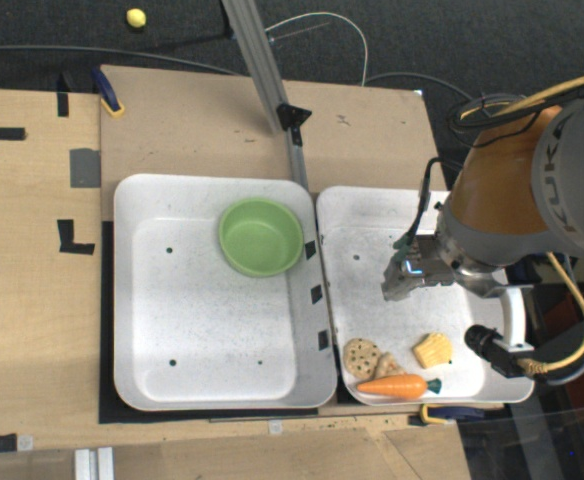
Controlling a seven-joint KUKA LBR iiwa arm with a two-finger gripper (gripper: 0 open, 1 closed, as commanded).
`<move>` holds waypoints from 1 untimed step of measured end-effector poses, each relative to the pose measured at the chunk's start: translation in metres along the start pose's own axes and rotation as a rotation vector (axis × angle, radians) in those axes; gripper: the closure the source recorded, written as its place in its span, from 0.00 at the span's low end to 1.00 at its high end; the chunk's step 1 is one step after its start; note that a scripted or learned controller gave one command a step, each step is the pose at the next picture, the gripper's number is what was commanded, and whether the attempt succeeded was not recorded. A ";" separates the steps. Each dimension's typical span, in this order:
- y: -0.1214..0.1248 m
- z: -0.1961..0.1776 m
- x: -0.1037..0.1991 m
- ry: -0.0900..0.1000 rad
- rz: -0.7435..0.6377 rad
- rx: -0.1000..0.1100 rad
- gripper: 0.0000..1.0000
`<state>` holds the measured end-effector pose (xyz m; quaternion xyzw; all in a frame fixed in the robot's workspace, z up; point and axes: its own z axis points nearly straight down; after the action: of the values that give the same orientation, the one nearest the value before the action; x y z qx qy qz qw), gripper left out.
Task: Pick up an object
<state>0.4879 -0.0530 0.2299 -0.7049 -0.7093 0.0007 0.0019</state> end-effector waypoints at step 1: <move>0.006 0.011 0.055 0.000 -0.001 0.001 1.00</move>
<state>0.4937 0.0022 0.2188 -0.7046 -0.7096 0.0010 0.0022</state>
